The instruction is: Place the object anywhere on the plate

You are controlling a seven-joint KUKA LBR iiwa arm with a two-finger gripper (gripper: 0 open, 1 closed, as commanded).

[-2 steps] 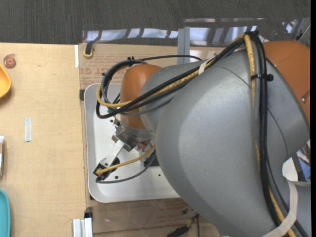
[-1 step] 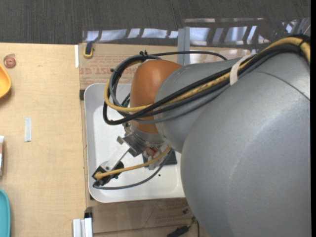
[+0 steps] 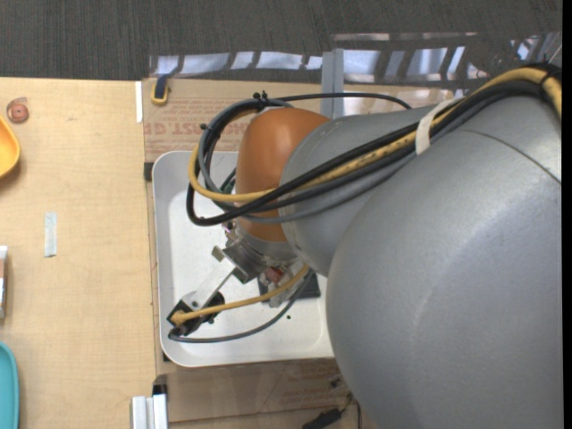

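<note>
— Where does the camera sit?
— Above the bench (image 3: 71,195), looking down at a slant, its top edge reaching past the bench's far edge to dark floor.
— How near?
— Near enough that the arm (image 3: 447,239), entering from the right, fills much of the frame and covers most of a white bin (image 3: 170,239).
— Any second view?
— No, just this one.
</note>
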